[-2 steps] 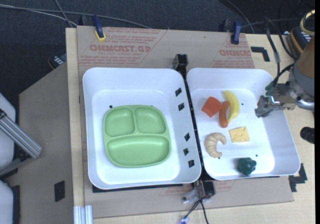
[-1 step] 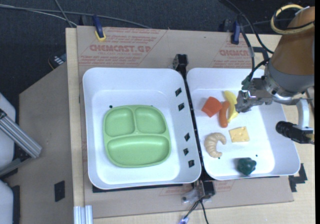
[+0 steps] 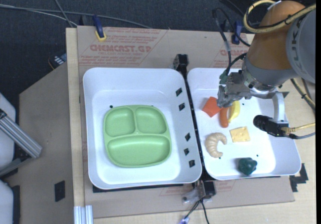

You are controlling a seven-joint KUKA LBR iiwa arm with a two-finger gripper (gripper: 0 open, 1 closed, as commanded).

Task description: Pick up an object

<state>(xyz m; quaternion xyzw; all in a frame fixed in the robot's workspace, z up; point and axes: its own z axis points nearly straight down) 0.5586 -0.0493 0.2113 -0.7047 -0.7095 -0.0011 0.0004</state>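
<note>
The right bin (image 3: 286, 160) holds several small items: a red-orange block (image 3: 210, 106), a yellow piece (image 3: 234, 110) with an orange piece (image 3: 223, 117) beside it, a tan croissant (image 3: 215, 144), a yellow cracker-like square (image 3: 239, 134) and a dark green lump (image 3: 247, 166). My gripper (image 3: 228, 98) hangs low over the bin's upper middle, directly above the orange and yellow pieces and just right of the red-orange block. Its tip is hidden by the wrist body, and nothing can be seen held.
The left bin (image 3: 93, 118) holds a green divided plate (image 3: 136, 136). A black clip row (image 3: 186, 123) runs along the divider between the bins. A black part on a cable (image 3: 268, 125) lies over the right bin's right side. The arm's bulk (image 3: 278, 42) covers the bin's far right corner.
</note>
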